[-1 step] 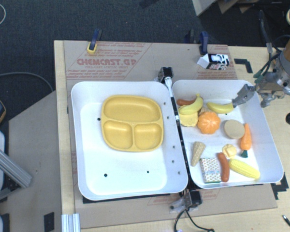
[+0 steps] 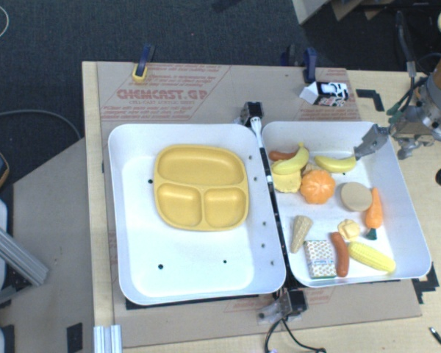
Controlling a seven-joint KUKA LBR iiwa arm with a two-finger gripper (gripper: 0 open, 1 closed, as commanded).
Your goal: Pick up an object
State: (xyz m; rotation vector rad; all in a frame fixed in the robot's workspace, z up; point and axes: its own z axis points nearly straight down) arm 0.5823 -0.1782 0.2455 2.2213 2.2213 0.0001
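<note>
Gripper (image 2: 367,144) over right bin (image 2: 415,219); finger state cannot be told. Banana (image 2: 335,163) nearest: light, smooth, rigid-looking; grasp across its middle.

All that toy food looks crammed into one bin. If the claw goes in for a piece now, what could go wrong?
The gripper sits at the right bin edge, near the banana. The banana, orange and neighbouring yellow pieces lie touching, so the fingers might knock or drag a neighbour, or catch two. Rounded pieces like the orange could slip free. The corn lies close to the bin wall, leaving little room.
</note>
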